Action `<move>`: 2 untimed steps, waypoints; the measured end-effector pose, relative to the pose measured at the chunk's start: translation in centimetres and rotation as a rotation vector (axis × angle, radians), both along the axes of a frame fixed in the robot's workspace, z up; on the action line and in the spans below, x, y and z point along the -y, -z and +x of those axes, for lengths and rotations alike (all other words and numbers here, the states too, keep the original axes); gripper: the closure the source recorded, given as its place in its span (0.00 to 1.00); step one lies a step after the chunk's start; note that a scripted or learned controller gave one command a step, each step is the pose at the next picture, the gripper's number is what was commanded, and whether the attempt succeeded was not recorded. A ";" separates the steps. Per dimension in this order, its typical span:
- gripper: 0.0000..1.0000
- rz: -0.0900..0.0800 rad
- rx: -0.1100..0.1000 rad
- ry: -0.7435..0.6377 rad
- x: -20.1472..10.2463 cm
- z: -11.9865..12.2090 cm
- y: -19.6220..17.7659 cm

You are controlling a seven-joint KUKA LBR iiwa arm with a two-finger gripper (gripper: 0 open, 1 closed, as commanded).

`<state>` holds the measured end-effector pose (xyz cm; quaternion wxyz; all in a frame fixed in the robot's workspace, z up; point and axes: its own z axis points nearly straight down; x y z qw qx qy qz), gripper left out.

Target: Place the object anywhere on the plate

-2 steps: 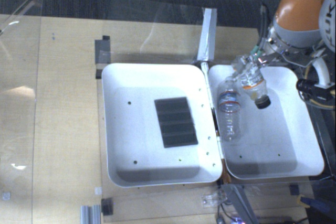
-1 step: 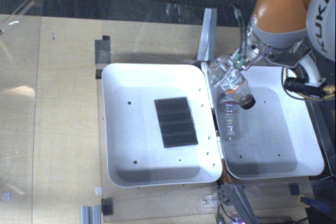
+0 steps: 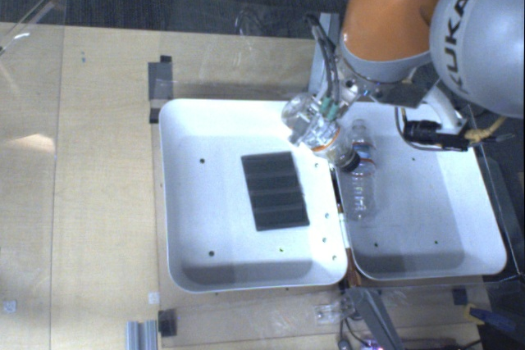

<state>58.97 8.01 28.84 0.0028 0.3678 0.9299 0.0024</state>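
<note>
At the near edge of the surface (image 3: 98, 176) sit small clamps and bits of hardware (image 3: 148, 330), just below the left bin (image 3: 189, 242), and none of it lies in the arm's way. Inside that bin lies the plate (image 3: 275, 190), a dark ribbed rectangle lying flat a little right of centre, with white floor bare all round it. The object, a clear plastic bottle (image 3: 358, 176), lies on its side in the right bin (image 3: 443, 234), hard against that bin's left wall with its dark cap toward the far end. The gripper (image 3: 316, 123) hangs over the wall between the two bins, at the far-right corner of the left bin and just beside the bottle's cap; whether it is spread or closed I cannot tell, since glare and cables blur it, and nothing can be made out between its tips. The chief risk, as I judge it, is the bottle itself: round, slick and see-through, it could roll or squirt out of a pinch, and its place tight to the wall leaves little room on that side. The raised walls between bins could also catch a low carry. A bottle released on the ridged plate may roll off onto the floor.
</note>
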 end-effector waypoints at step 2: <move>1.00 0.004 0.011 0.002 0.0 0.3 -2.2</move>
